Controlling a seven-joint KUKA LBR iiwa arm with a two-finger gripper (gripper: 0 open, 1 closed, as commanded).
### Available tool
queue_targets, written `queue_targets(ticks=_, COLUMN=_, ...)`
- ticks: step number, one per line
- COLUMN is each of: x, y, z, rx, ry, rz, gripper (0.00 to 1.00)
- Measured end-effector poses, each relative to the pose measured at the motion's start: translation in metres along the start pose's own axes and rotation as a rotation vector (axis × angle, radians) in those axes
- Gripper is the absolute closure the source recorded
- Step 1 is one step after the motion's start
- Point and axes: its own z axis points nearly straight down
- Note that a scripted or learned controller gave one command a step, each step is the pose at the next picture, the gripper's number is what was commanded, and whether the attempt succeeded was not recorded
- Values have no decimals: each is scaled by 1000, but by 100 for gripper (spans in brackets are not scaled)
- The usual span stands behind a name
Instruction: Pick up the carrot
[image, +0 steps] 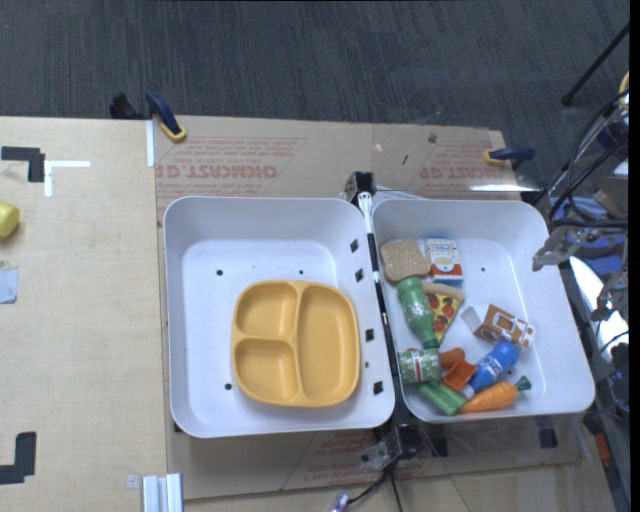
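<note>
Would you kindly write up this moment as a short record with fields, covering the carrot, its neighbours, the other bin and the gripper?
target: carrot, lying flat near the front edge of the right bin
neighbours: blue bottle just behind it; green bottle further left
other items: slice of bread towards the back of that bin
left bin: holds a yellow divided plate
gripper: at the right bin's right rim, apart from the carrot, holding nothing
task state: carrot not yet picked up

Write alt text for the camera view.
The carrot lies at the near edge of the right bin among other toy food, with the gripper at that bin's right rim. The left bin holds a yellow plate.
</note>
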Motion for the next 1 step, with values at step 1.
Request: queue_targets(ticks=1, x=-60, y=5, z=-153, rx=1, ry=0, rz=416, gripper=0)
